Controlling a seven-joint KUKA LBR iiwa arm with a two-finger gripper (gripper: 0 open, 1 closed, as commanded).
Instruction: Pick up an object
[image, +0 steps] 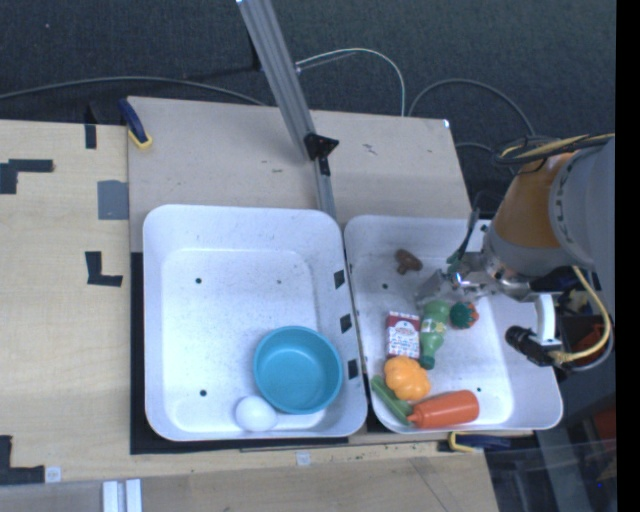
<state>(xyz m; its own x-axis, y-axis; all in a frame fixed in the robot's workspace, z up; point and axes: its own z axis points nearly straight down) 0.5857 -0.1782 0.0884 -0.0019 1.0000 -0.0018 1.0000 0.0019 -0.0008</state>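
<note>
My gripper (450, 286) hangs low in the right bin (520, 385), reaching in from the right under the orange-banded wrist. Just below it lie a green bottle (432, 338) and a small dark green round piece (462, 317). Left of the bottle sits a red and white carton (403, 335). A small brown lump (407, 261) rests up and to the left of the gripper. Near the bin's front edge are an orange pepper (406, 378), a red-orange carrot-shaped piece (444, 408) and a green pod (389, 397).
The left bin (200, 290) holds a blue bowl (296, 369) and a white ball (254, 412) at its front. A grey pole (285, 80) slants down to the divide between the bins. Cables and a black fitting (535, 345) sit by the arm on the right.
</note>
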